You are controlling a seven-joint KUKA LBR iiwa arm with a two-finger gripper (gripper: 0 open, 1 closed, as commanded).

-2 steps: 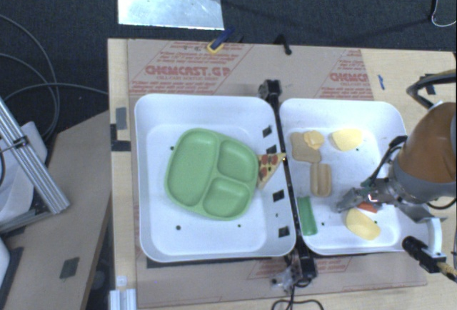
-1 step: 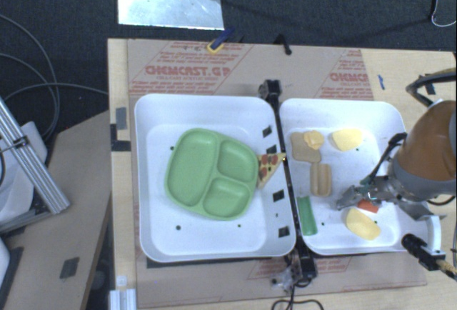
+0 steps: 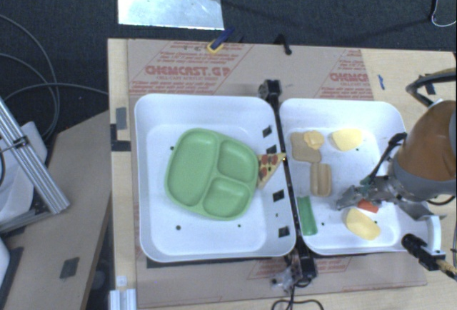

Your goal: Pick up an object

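Note:
My gripper (image 3: 359,197) is low in the right bin (image 3: 389,116), near its front right part, on the arm that comes in from the right. A small red-orange piece (image 3: 368,207) lies right under it, partly covered. A yellow lemon-shaped piece (image 3: 363,225) lies just in front of the gripper. To its left are a tan stick (image 3: 322,178) and a green stick (image 3: 305,215). Further back sit a tan slab (image 3: 305,151), a small yellow piece (image 3: 313,138) and a yellow wedge (image 3: 348,138).
The left bin (image 3: 153,158) holds a green divided plate (image 3: 211,173) and a toy pizza slice (image 3: 268,166) by the wall between the bins. The arm's orange band (image 3: 432,148) hangs over the right bin's right side. Cardboard (image 3: 186,66) lies under both bins.

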